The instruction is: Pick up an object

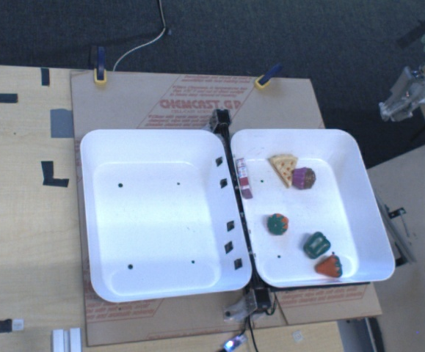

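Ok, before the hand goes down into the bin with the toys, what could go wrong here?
Three risks, as I judge them:
1. The yellow wedge and purple piece touch, so a grab could catch both or neither.
2. The orange piece sits against the right bin wall beside the teal piece, leaving little finger room.
3. The small tube lies along the divider, hard to straddle.

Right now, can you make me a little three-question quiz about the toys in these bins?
1. True or false: the toys lie in the left bin.
2. Which sits nearest the divider: A) pink stick B) orange-red toy C) purple ball?
3. Fill in: the yellow wedge touches the ____ ball.

Key: 1 false, they lie in the right bin; 2 A; 3 purple.
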Available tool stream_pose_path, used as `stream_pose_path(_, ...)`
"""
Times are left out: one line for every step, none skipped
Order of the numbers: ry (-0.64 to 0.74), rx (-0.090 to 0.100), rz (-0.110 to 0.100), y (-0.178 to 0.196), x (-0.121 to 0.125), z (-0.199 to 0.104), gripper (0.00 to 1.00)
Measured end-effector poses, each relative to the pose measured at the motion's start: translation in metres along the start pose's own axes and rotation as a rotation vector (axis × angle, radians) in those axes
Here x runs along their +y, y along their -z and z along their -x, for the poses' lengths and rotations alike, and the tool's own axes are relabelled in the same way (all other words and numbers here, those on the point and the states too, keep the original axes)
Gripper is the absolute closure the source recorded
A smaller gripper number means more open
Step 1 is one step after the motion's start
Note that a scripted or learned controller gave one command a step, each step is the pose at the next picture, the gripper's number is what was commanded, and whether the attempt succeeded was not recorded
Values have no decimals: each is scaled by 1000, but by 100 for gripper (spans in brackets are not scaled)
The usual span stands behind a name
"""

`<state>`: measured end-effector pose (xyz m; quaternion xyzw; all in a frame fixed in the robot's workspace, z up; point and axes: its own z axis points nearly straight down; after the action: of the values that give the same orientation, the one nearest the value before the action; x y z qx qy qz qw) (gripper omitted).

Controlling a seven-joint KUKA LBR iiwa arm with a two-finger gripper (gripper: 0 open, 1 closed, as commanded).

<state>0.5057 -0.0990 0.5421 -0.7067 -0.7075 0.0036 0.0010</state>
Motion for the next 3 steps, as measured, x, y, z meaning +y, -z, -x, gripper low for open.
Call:
stream_pose_path(0, -1, -3, 8, 2, 0, 100)
stream_pose_path(0, -3, -7, 17, 3, 0, 100)
stream_pose_path(0, -4, -10, 25, 5, 0, 100)
